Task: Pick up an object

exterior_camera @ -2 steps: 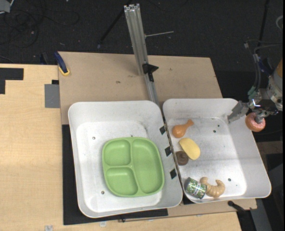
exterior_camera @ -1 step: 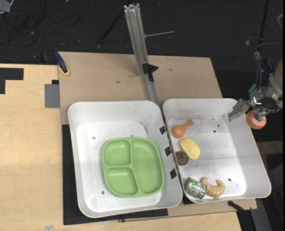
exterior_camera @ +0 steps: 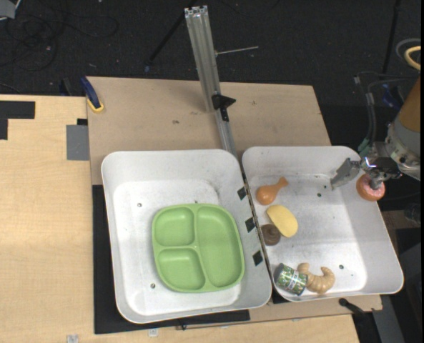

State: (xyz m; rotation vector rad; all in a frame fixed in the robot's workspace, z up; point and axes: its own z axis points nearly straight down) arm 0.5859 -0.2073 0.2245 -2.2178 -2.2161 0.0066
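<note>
Your bench (exterior_camera: 197,113) is pale wood against a dark floor, bearing a left bin (exterior_camera: 126,184) with a green divided plate (exterior_camera: 197,247) and a right bin (exterior_camera: 369,249). A metal post (exterior_camera: 206,77) rises behind. The gripper (exterior_camera: 365,174), jaws closed on a pink doughnut (exterior_camera: 372,188), hovers at the right bin's far edge, well apart from the yellow lemon (exterior_camera: 283,220), the drumstick (exterior_camera: 272,189), the croissant (exterior_camera: 320,277) and the can (exterior_camera: 292,279).
</note>
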